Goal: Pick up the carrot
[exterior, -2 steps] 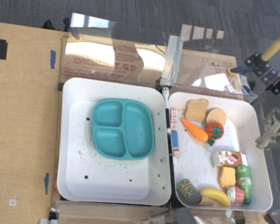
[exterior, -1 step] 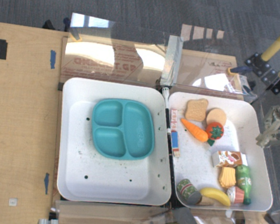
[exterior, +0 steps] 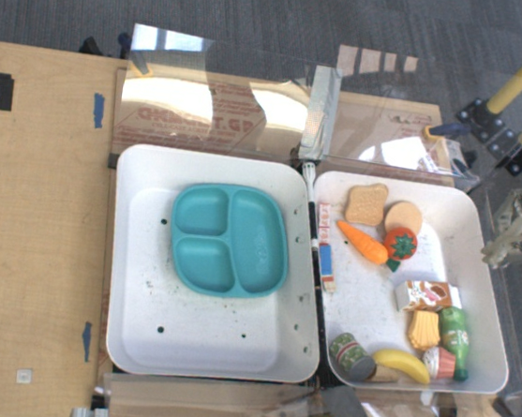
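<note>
The carrot [exterior: 362, 243] is a short orange toy lying flat in the upper left of the right bin [exterior: 483, 294]. Its thin tip points up-left and its thick end touches a red tomato [exterior: 400, 244] with a green top. A bread slice [exterior: 365, 203] lies just behind it and a round tan bun [exterior: 403, 217] sits behind the tomato. White bin floor shows in front of the carrot and to its left.
The left bin [exterior: 132, 263] holds a teal divided plate [exterior: 230, 240]. Along the right bin's front and right side lie a snack box [exterior: 427, 295], corn [exterior: 424, 329], a green bottle [exterior: 455, 330], a banana [exterior: 401, 364] and a can [exterior: 349, 352]. A small red and blue stick [exterior: 326, 263] lies by the divider.
</note>
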Available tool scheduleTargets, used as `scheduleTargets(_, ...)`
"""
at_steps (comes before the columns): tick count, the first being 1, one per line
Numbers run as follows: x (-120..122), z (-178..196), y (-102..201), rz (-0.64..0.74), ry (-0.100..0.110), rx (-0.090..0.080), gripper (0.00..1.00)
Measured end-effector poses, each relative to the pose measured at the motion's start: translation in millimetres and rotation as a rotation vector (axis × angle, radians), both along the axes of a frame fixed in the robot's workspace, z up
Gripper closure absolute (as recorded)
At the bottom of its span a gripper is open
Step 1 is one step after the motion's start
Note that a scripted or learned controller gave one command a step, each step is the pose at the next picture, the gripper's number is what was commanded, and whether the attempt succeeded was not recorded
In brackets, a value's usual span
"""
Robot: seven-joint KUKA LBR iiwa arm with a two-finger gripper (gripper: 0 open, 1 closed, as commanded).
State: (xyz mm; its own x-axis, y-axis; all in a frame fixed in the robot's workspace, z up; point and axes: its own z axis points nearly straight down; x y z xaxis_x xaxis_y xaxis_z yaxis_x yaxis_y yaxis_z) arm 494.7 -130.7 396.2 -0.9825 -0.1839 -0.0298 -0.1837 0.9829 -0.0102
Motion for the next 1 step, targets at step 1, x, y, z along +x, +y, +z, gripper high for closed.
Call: scheduleTargets(1, -4.4, -21.6, -48.3, 0.324, 0.027, -0.002, 1.0)
